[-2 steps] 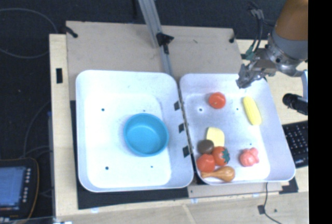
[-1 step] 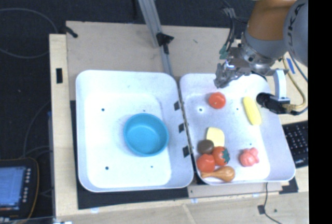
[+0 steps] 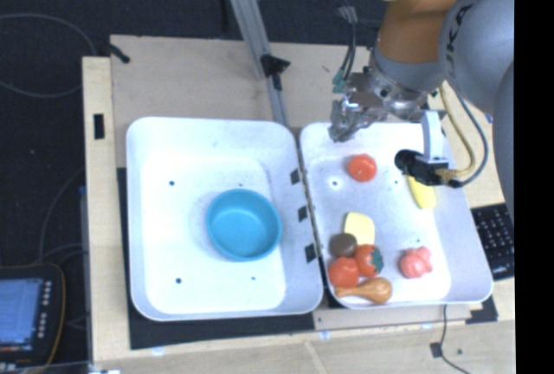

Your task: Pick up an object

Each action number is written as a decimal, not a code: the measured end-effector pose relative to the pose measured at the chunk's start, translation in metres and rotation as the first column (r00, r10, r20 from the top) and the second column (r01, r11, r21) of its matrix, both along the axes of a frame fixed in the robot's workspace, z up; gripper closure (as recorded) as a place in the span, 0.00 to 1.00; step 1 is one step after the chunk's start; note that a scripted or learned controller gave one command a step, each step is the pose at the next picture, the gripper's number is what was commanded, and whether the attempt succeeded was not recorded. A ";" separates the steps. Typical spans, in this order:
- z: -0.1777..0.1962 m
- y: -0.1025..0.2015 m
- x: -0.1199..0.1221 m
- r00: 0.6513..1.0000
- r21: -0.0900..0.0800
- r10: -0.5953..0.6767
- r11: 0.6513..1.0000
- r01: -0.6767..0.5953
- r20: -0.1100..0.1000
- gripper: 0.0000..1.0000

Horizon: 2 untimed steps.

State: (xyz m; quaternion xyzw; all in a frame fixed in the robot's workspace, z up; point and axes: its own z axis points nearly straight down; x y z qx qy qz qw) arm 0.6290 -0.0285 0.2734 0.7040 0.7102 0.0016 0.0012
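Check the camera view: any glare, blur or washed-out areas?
Camera view: soft overall; both white bins look washed out with little shading; the gripper is blurry and small; the blue bowl and the red tomato stay clearly readable.

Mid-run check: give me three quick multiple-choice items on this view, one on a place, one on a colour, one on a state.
1. Where does the round blue plastic bowl sit?
A. left white bin
B. right white bin
C. bare bench

2. What colour is the small round toy nearest the gripper?
A. green
B. red
C. purple

3. How does the bowl stand?
A. on its side
B. upside down
C. upright, mouth up

Answers: 1 A, it rests on the left bin's floor. 2 B, the red tomato-like toy lies just below the gripper. 3 C, its hollow inside faces the camera.
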 end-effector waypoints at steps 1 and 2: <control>-0.020 0.048 0.005 1.000 -0.002 -0.002 1.000 0.002 -0.009 1.00; -0.018 0.100 0.025 1.000 0.001 0.001 1.000 -0.001 -0.005 1.00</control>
